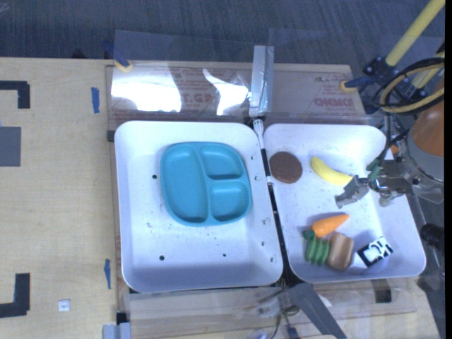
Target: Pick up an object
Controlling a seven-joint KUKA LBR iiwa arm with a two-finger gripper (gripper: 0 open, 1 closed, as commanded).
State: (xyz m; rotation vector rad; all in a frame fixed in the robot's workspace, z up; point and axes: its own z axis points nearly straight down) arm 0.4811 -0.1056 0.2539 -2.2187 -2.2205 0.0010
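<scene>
We find red print on the cardboard sheet [311, 94] behind the two bins, at its right end and under the glare at left; it appears upside down and we cannot read it. The black-and-white patterned block [373, 251] bears no legible characters.

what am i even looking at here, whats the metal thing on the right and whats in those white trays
One camera fixed above a bench looks down at a slant on two shallow white bins. The metal thing is a robot arm's gripper, reaching in from the right; nothing is visibly held. The left bin holds a blue divided plate. The right bin holds toy items: a brown disc, a banana just left of the gripper, a carrot, a green piece, a tan piece and a small black-and-white block.
</scene>
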